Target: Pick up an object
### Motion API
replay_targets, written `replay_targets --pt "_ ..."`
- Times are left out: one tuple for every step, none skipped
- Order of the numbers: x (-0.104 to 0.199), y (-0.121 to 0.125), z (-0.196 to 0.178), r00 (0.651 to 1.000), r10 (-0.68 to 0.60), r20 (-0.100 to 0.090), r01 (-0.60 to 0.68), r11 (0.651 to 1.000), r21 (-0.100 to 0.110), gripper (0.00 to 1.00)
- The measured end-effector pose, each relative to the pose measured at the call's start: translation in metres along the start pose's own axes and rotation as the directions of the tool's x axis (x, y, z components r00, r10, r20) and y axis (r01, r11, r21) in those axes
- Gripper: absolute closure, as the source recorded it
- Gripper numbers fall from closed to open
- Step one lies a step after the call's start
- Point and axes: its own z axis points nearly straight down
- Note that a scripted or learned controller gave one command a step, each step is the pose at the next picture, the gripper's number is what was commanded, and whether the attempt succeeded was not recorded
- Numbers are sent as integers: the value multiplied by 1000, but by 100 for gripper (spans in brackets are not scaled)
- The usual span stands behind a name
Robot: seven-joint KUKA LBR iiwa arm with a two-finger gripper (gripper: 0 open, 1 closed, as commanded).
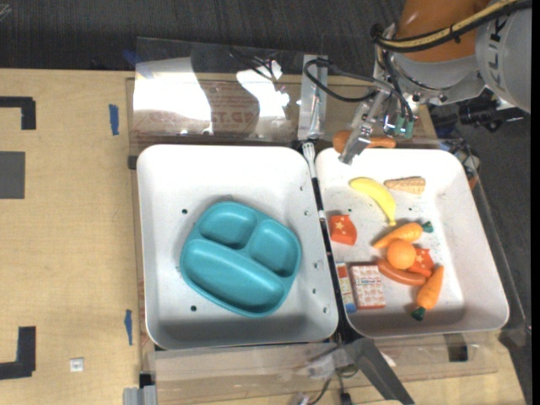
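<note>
Gripper (361, 139) sits over the back rim of the right bin (485, 251); whether its jaws are spread or pressed together cannot be told. Right bin holds banana (375, 196), bread slice (405, 184), carrots (398, 232), an orange (402, 256) and a small carton (367, 286). Left bin (160, 226) holds a teal divided plate (240, 256).

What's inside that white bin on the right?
The right bin holds toy food: a banana, bread slice, carrots, an orange and a small carton. Whatever lies beneath the piled pieces is covered.
</note>
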Motion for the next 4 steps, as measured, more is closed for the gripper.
replay_targets --pt "-3 -43 -32 992 -129 -2 129 992 3 100" --pt "8 -5 3 982 -190 -14 190 982 1 100" --pt "18 39 -8 962 -272 -5 272 962 -1 100" --pt "52 67 14 910 -414 -12 414 910 -2 100"
